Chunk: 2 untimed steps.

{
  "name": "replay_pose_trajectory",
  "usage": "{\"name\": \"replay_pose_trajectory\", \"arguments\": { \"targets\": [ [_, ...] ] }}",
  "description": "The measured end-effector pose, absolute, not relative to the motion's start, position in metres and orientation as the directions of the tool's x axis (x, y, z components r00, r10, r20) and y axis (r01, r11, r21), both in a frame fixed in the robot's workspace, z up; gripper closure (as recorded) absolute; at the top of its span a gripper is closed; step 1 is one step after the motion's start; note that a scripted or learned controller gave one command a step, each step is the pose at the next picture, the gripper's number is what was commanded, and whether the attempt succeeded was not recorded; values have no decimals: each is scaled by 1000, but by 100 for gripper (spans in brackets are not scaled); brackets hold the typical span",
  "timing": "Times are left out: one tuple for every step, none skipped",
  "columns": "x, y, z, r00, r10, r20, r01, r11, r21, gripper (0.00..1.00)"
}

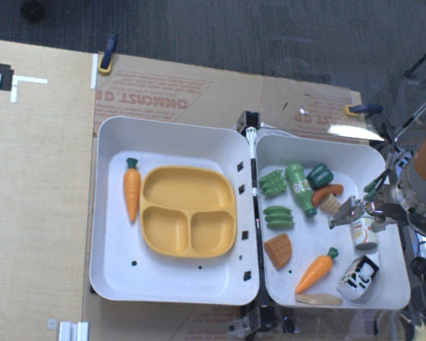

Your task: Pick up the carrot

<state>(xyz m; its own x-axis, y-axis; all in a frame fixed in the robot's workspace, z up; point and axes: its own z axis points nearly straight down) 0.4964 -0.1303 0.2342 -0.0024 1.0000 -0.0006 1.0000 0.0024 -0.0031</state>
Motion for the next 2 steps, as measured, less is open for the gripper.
{"name": "replay_pose_trajectory", "arguments": {
  "targets": [
    [479, -145, 91, -79, 997, 0, 997, 79, 1, 0],
    [481, -146, 100, -72, 997, 0, 997, 72, 3, 100]
  ]
}}
